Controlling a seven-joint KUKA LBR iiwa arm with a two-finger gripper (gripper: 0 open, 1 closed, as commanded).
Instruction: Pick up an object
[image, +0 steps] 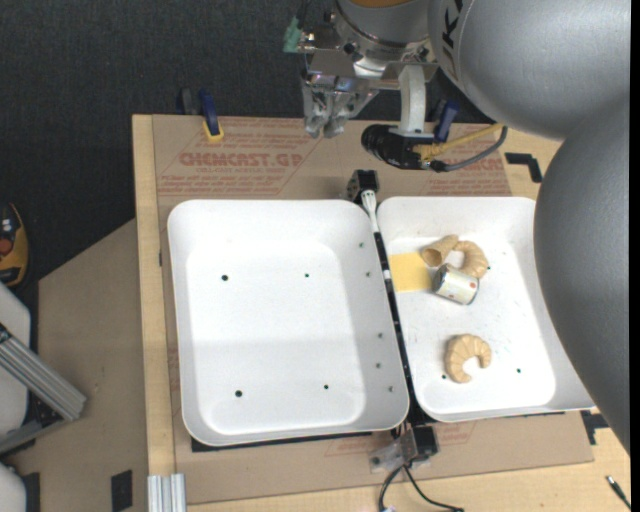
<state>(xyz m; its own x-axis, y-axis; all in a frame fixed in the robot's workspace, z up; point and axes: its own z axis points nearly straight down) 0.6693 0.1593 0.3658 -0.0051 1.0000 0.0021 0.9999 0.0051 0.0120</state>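
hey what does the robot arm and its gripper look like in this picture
The arm is a thick, rounded grey body filling the right side, with black lettering on a pale grey link near the top and an orange band above the wrist. The gripper is small, metallic silver-grey, with a green part beside it and a white piece alongside.

"CHEMCAST GP" on brown board (240, 160)
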